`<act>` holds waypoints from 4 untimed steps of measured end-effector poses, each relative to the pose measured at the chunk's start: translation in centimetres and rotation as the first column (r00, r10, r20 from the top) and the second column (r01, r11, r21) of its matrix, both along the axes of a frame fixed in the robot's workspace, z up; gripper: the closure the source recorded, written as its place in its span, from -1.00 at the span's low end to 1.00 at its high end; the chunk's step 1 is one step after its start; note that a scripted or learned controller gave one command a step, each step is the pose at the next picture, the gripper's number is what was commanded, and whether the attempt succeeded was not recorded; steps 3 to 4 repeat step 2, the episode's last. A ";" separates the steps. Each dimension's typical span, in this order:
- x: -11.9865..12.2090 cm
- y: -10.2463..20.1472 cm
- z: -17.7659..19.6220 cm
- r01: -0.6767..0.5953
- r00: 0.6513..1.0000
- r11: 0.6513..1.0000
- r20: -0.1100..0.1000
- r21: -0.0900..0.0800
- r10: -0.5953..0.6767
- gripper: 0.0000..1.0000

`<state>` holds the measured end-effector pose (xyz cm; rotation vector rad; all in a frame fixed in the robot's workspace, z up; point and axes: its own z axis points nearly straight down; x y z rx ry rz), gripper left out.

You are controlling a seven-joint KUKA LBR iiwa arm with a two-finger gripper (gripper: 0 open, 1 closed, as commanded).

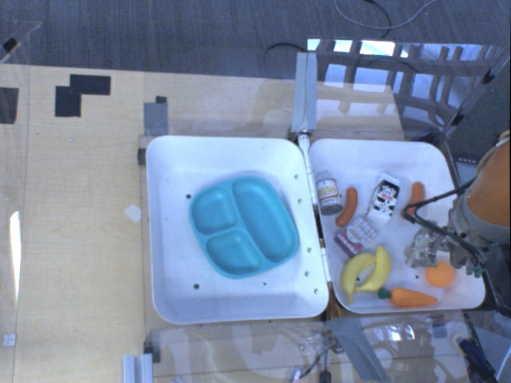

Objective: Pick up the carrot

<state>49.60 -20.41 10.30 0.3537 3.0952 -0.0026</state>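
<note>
Poised with gripper (425,250) over right bin (375,147), near carrot (413,298), presumably for descent; spread or pressed together, cannot tell.

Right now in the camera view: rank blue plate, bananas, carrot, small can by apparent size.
1. blue plate
2. bananas
3. carrot
4. small can, though it looks close to the carrot, so that order is unsure.

Robotics lab: pale wooden bench (80,238), two white bins (160,214), loose cable (375,14) on grey carpet (160,14).
</note>
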 end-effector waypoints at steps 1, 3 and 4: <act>5.0 2.9 -1.2 -0.113 0.993 0.994 -0.010 -0.002 0.113 1.00; 5.1 2.9 -1.1 -0.113 0.994 0.994 -0.005 -0.003 0.113 -1.00; 5.1 2.9 -1.1 -0.113 0.994 0.994 -0.005 -0.003 0.113 -1.00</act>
